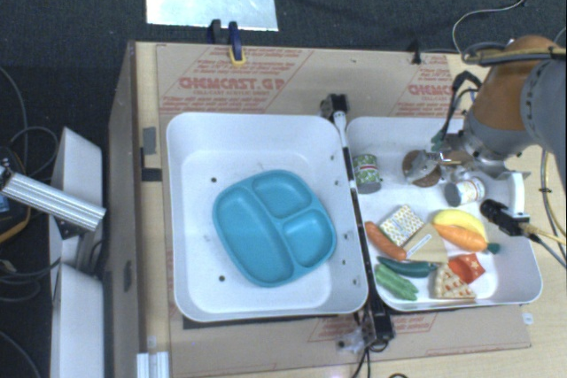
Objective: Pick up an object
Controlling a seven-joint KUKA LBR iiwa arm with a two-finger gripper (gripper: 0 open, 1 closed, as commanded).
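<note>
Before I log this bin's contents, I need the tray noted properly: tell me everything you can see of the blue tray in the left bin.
The blue tray is a light blue, rounded divided plate that looks like smooth plastic. Raised ridges split it into three compartments: one long one on its left side and two smaller ones on the right. It lies flat, turned at a slant, on the floor of the left bin, toward the bin's lower right. All three compartments hold nothing, and only the bin floor touches it.
</note>
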